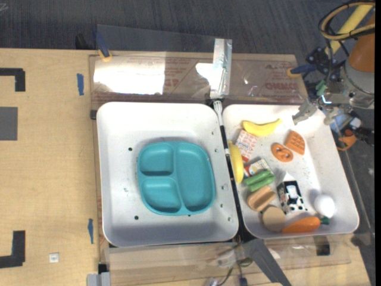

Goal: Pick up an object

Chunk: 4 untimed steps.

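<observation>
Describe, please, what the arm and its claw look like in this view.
The arm is grey with an orange band near the wrist. Yellow and black cables loop above it. The claw is small, pale and metallic.

Toy foods (280,177) lie jumbled in the right bin (342,177).

The arm (362,70) is cut off by the right edge at three o'clock, so most of it is out of frame. The gripper (315,111) is blurred, its fingers unreadable. The small white packet (246,141) carries print too small to read.
</observation>
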Tool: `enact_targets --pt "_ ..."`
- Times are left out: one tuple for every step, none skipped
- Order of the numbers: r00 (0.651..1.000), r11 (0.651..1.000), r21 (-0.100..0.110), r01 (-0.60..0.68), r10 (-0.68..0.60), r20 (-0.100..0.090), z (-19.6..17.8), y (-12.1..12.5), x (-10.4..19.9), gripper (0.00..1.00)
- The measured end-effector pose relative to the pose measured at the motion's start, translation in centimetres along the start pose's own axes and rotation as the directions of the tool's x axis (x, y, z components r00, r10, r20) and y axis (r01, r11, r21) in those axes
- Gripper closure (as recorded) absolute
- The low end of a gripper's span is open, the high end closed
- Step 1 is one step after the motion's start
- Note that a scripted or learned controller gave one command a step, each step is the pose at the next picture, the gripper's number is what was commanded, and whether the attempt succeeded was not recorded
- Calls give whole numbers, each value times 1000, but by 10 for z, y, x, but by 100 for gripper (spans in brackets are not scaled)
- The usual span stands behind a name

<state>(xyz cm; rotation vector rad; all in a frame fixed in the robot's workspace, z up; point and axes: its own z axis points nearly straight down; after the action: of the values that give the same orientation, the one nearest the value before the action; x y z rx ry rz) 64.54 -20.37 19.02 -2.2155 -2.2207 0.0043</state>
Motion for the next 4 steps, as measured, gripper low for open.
enact_targets --pt "1000 1000 2 3 -3 1 -7 1 1 100" --pt "1000 1000 3 3 -3 1 -7 1 1 0" --pt "996 996 -6 92 -93 -8 95 9 -5 0" --pt "996 996 -6 94 -94 -1 88 9 -7 100"
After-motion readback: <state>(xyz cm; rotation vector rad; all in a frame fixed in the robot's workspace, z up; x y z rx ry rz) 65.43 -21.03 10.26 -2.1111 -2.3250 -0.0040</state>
